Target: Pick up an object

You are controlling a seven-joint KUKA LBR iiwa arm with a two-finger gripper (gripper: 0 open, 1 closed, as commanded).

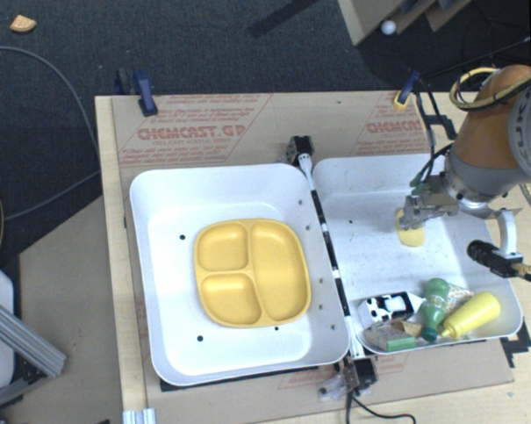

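A small pale-yellow object point(412, 235) lies on the floor of the right bin point(362, 202), near its middle, directly below the gripper point(417, 211). The gripper is lowered over the object and meets its top; whether it is clamped on the object cannot be told from this angle. The grey arm point(491, 144) with its orange band enters from the right.

At the near edge of the right bin lies a cluster: a yellow bottle point(471, 315), a green item point(434, 298) and a black-and-white item point(388, 307), touching or overlapping one another.

The left bin point(163, 281) holds a yellow three-compartment plate point(251, 273), flat and centred.

Both bins rest on a printed cardboard sheet point(200, 126) covering the bench. Dark carpet point(51, 128) surrounds the bench, with a cable point(46, 60) running across it.
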